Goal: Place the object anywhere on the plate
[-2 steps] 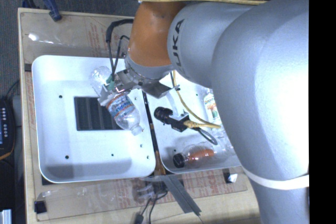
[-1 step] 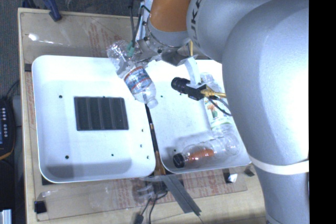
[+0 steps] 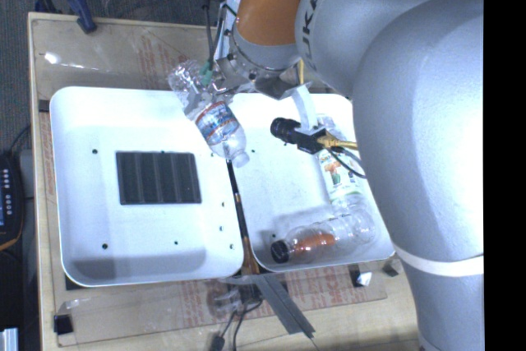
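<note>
The claw (image 3: 215,82) grips a clear water bottle (image 3: 209,113) between its fingers, above the seam between the two bins. The dark plate (image 3: 158,177) lies in the left bin (image 3: 74,119).

Crinkled clear plastic water bottle (image 3: 215,121) glossy; shallow white plastic bins (image 3: 82,177) smooth, semi-gloss; dark ribbed rectangular plate (image 3: 159,177) matt; pale wooden bench (image 3: 123,45) dull.

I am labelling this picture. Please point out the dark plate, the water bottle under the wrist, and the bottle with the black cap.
dark plate (image 3: 159,177): camera view, its middle.
water bottle (image 3: 219,126): camera view, its label.
bottle with the black cap (image 3: 316,241): camera view, its orange body.
</note>
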You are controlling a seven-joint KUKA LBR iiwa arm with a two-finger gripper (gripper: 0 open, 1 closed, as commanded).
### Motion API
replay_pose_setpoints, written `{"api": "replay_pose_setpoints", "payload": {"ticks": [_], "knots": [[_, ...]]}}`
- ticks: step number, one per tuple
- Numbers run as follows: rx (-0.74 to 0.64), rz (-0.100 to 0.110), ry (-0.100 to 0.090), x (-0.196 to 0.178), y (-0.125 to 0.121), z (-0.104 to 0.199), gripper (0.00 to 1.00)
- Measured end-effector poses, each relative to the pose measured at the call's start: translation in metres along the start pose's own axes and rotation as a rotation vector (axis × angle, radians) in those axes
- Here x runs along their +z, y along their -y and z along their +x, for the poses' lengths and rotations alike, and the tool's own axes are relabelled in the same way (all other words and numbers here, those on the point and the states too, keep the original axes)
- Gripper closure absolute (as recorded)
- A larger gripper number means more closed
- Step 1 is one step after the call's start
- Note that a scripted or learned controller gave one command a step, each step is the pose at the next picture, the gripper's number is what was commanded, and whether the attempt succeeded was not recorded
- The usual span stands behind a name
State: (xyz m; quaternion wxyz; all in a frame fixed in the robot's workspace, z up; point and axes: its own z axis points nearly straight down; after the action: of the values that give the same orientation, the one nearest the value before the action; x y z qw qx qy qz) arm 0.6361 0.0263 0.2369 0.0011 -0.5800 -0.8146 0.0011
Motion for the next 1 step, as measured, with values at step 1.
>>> {"api": "replay_pose_setpoints", "payload": {"ticks": [1], "knots": [[-0.47,0.002,0.0,0.0463,0.0375,0.0702,1.0]]}}
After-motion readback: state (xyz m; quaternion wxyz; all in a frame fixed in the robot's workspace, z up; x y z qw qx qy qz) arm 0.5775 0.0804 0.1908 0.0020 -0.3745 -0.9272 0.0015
